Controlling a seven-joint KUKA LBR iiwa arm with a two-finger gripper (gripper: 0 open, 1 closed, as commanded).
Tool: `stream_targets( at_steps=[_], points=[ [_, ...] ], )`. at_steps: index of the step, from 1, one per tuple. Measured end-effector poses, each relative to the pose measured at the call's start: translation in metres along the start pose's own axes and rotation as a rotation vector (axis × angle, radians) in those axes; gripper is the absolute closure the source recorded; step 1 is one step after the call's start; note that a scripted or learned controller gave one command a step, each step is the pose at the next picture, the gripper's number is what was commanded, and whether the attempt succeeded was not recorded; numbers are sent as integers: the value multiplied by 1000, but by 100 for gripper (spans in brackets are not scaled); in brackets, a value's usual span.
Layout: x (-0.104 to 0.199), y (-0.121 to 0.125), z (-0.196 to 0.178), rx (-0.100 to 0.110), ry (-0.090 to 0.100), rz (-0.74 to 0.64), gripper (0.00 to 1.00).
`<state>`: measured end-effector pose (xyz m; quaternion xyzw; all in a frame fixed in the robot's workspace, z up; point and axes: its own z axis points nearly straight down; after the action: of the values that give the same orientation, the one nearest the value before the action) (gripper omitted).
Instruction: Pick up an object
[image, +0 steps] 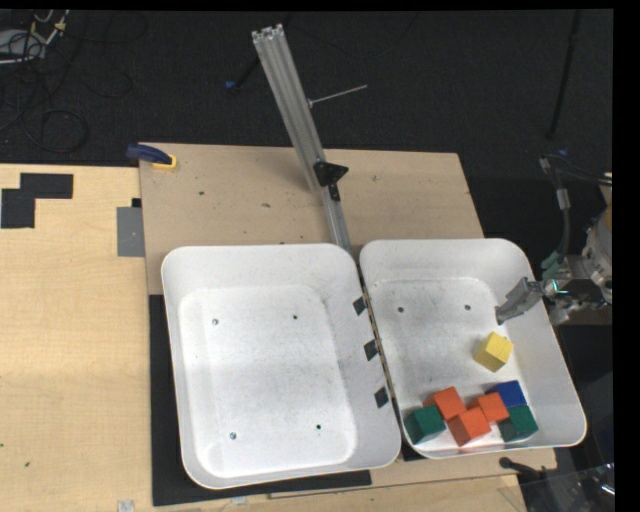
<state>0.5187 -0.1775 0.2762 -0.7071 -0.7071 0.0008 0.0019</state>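
Camera view: gripper (520, 298) over right bin (432, 262), fingers' state impossible to tell; yellow block (493, 351) just below, orange, green and blue blocks (476, 412) clustered beyond.

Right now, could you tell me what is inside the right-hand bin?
The right-hand bin holds a yellow block alone and, at its near edge, a cluster: three orange blocks, two green blocks and a blue block. Anything beneath the cluster is covered.

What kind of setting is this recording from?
Most likely a robotics lab bench: two white bins side by side, coloured blocks in the right one, a gripper and loose cables behind.
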Motion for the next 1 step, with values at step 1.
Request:
stream_targets(
  at_steps=[1],
  points=[
    [-1,0,0,-1,0,2,0]
  ],
)
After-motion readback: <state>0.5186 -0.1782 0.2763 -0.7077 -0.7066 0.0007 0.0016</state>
